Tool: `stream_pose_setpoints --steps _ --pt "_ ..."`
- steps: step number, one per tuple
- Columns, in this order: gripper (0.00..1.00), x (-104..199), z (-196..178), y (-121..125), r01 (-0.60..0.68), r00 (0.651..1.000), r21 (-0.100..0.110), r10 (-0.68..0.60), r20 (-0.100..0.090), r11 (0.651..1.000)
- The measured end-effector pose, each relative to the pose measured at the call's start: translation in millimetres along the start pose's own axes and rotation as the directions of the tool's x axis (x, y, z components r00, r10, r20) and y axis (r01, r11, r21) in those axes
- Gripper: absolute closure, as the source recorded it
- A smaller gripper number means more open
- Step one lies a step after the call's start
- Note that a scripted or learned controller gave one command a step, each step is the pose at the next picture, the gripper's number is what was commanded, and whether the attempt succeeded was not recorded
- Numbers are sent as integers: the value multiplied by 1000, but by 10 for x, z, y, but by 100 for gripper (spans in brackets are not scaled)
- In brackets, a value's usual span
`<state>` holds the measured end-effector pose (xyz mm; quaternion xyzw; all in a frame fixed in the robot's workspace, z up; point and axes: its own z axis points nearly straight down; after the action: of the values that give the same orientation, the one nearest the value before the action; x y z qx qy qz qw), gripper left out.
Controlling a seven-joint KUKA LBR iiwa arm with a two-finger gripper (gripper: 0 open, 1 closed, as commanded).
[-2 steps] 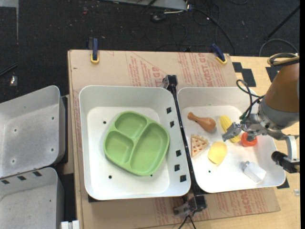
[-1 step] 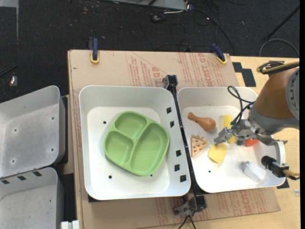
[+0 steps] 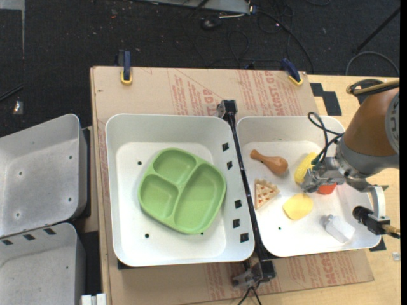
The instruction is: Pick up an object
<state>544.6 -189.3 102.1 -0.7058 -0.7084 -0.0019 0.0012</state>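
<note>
dark littered floor surrounds the cardboard-topped bench [image 3: 191, 91]; whether the fingers [image 3: 313, 182] grip anything is unclear.

- Divided plate [image 3: 183, 190] lies in the left bin [image 3: 121, 170]
- Right bin [image 3: 280, 132] holds drumstick [image 3: 269, 161], pizza slice [image 3: 266, 192] below it, hand [image 3: 316, 178] to their right

The arm [image 3: 375, 132] enters from three o'clock, its orange band above the grey wrist, and bends down toward nine o'clock. The pincer [image 3: 313, 182] hangs low at the wrist's end, pointing downward, its tips too dark and crowded to make out
</note>
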Motion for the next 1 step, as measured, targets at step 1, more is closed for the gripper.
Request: stream_pose_setpoints --steps 1 --pt "100 94 -505 -35 -1 1000 -3 1 6 1000"
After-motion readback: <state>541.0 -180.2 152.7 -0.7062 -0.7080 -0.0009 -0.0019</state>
